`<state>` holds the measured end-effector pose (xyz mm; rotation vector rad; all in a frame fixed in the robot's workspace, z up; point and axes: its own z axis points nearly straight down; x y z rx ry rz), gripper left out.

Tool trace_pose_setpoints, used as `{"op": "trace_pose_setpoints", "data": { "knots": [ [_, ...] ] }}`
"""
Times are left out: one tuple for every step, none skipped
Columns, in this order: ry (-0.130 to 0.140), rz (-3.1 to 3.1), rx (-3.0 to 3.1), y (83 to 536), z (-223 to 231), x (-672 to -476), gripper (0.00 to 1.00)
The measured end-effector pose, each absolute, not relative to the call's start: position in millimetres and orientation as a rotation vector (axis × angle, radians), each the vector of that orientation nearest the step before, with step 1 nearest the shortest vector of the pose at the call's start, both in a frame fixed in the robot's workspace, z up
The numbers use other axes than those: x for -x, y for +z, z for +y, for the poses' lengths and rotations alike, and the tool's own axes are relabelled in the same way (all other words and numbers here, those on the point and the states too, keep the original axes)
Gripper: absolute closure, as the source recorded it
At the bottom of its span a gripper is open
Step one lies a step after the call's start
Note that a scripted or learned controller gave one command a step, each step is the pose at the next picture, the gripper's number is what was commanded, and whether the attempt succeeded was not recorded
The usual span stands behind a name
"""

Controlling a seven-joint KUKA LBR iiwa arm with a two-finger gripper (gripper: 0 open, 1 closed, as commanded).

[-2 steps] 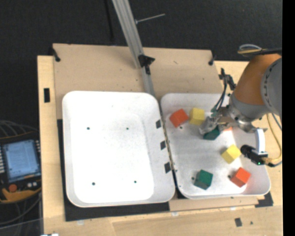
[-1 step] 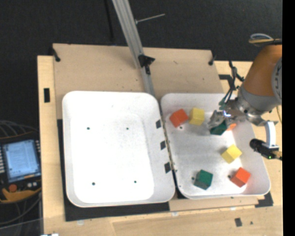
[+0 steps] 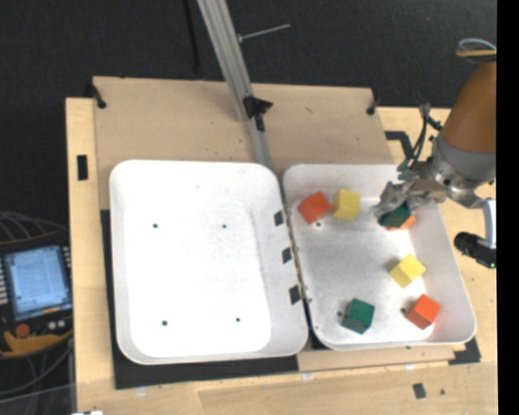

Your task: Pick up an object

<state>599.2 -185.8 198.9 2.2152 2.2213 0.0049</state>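
My gripper [image 3: 397, 204] hangs over the upper right part of the right bin [image 3: 329, 258], reaching in from the right. Directly under its tip lies a green and orange piece [image 3: 399, 220], partly hidden by the gripper. An orange block [image 3: 315, 207] and a yellow block [image 3: 347, 204] sit side by side to the gripper's left. Nearer the front lie a second yellow block [image 3: 407, 270], a green block [image 3: 358, 315] and another orange block [image 3: 423, 310].
The left bin [image 3: 199, 258] lies beside the right one, with small clips along the shared edge [image 3: 287, 253]. A slanted metal pole [image 3: 233, 59] rises behind the bins. A handheld pendant [image 3: 30, 284] rests off the bench at far left.
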Motion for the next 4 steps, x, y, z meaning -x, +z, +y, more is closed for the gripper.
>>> {"op": "trace_pose_setpoints", "data": {
  "knots": [
    [0.006, 2.220, -2.214, 249, -187, -600.7, 1.00],
    [0.003, 2.231, -2.213, 258, -130, -597.6, 1.00],
    [0.001, 2.233, -2.214, 266, -76, -596.0, 1.00],
    [-0.002, 2.230, -2.216, 251, -23, -592.7, 1.00]
  ]
}}
